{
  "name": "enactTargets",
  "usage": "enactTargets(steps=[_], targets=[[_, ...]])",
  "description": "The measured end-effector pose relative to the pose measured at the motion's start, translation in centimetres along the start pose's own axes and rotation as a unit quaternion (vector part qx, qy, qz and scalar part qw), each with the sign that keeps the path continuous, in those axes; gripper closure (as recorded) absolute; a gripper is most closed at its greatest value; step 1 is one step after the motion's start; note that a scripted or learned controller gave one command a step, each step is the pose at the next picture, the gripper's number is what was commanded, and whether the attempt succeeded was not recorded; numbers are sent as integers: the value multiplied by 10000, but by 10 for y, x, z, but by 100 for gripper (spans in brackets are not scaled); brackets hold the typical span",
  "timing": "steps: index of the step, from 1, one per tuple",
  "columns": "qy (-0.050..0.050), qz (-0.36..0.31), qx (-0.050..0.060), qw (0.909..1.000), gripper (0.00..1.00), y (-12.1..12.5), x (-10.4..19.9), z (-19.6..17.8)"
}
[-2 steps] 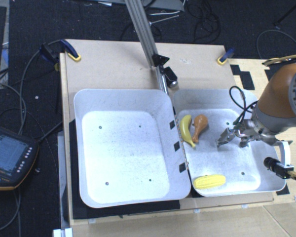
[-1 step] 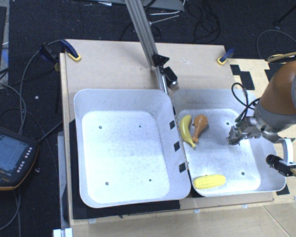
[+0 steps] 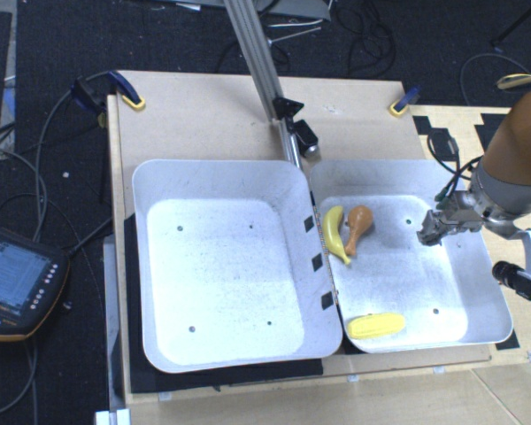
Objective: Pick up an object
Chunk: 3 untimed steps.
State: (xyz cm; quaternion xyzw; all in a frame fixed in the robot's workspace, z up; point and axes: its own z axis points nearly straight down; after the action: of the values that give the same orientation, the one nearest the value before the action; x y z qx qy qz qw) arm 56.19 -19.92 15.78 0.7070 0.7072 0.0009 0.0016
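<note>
grey two-finger tool (image 3: pixel 428 234) hangs over right shallow white bin (image 3: pixel 478 326) near its right edge; cannot tell its state. yellow plastic banana (image 3: pixel 334 234) touches brown pear-shaped toy (image 3: pixel 357 227) by the left edge. flat yellow oblong (image 3: pixel 376 327) at near edge.

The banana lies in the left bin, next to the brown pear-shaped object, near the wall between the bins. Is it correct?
Not quite. The camera view shows the banana in the right bin, not the left. It does lie beside the brown pear-shaped object, near the dividing wall.

Grey arm (image 3: pixel 513 162) reaching from right, end effector (image 3: pixel 429 231) lowered, angled leftward
</note>
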Motion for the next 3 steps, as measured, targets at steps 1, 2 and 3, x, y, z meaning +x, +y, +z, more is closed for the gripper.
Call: enactTargets(steps=[1, 2, 3], targets=[[1, -2, -1, 10000, 100, 2, 3, -43], [6, -1, 18, 10000, 100, 2, 3, -42], [9, -16, 14, 10000, 100, -9, 46, -51]])
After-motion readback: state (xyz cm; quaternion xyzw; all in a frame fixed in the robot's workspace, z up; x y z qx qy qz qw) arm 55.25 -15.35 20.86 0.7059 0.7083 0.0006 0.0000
